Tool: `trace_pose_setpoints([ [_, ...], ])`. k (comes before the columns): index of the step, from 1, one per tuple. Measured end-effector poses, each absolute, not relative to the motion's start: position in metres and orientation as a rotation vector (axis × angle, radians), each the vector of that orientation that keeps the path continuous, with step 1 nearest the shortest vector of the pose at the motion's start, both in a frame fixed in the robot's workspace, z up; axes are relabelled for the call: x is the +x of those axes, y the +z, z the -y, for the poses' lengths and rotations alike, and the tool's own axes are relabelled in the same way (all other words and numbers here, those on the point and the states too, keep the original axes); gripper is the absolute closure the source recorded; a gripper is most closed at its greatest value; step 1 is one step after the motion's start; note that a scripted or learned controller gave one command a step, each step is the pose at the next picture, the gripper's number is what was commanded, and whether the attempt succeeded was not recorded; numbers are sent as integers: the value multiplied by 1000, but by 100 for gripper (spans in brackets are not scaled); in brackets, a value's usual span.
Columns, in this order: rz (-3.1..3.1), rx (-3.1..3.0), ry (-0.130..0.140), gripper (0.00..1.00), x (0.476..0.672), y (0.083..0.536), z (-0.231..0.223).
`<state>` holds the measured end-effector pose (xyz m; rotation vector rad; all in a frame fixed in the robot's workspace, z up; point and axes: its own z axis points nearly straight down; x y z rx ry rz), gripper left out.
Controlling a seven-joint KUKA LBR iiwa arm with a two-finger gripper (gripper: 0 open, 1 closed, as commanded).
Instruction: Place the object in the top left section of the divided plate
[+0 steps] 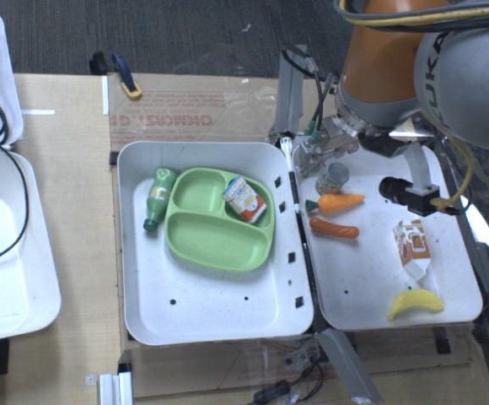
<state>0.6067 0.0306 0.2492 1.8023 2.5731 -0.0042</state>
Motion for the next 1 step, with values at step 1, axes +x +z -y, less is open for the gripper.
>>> trace_pose_setpoints([
  [1,-2682,1638,-4,100,575,276,-79],
])
